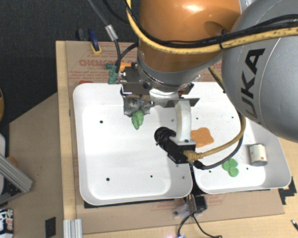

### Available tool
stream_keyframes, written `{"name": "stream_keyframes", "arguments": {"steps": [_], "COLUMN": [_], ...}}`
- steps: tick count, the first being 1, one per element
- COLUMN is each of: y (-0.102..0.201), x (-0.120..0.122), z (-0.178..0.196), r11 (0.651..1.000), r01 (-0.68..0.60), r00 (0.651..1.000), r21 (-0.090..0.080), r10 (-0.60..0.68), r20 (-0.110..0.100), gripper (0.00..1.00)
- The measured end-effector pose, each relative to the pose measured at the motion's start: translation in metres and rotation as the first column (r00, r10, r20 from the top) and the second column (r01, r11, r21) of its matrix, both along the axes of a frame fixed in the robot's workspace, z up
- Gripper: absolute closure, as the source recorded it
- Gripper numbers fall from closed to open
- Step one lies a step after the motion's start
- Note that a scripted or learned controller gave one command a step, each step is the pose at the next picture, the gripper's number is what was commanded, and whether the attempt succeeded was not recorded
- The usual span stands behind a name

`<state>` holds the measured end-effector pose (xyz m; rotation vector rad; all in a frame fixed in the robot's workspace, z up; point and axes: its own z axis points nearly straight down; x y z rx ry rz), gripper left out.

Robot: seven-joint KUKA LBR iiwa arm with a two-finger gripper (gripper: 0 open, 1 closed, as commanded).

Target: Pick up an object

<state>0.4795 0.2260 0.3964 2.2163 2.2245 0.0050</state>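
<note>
A small green object (138, 119) hangs from the tips of my gripper (136, 111) over the back part of the left bin (119, 182). Its upper end sits between the grey fingers, which are shut on it, and its lower end pokes out beneath them. The arm's big orange and grey body fills the view above and to the right and hides much of the right bin.
The right bin (268, 180) holds a flat orange piece (203, 136), another green object (231, 167) near the front, and a white cylinder (258, 154) at its right side. A black cable fitting (171, 145) hangs over the seam between the bins.
</note>
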Motion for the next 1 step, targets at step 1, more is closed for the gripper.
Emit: {"name": "stream_keyframes", "arguments": {"steps": [1], "y": [-0.0772], "x": [0.0003], "z": [0.0229], "r11": [1.0], "r01": [0.01], "r00": [1.0], "r21": [-0.001], "r10": [-0.01], "r20": [0.001], "gripper": [1.0]}}
